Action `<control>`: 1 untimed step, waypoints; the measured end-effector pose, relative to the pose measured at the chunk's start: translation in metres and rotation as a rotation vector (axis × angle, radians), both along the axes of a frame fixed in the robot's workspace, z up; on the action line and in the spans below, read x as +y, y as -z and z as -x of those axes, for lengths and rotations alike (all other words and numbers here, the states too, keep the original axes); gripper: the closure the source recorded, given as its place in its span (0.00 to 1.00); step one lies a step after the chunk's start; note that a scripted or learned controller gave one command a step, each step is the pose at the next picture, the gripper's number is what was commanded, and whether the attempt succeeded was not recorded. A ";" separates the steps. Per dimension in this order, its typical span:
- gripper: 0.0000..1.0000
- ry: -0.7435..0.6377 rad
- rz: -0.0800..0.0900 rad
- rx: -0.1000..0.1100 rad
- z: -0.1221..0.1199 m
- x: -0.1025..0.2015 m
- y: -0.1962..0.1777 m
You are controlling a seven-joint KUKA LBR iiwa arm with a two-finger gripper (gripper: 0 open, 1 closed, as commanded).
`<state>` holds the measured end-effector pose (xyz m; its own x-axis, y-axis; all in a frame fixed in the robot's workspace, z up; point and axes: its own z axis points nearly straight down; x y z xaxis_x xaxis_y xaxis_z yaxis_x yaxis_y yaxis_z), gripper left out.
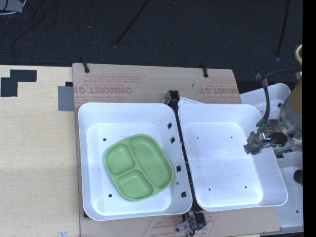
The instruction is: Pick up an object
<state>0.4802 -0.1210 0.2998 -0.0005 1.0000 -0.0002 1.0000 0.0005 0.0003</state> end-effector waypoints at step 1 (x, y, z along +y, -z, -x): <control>1.00 -0.003 -0.001 0.002 -0.022 0.043 0.003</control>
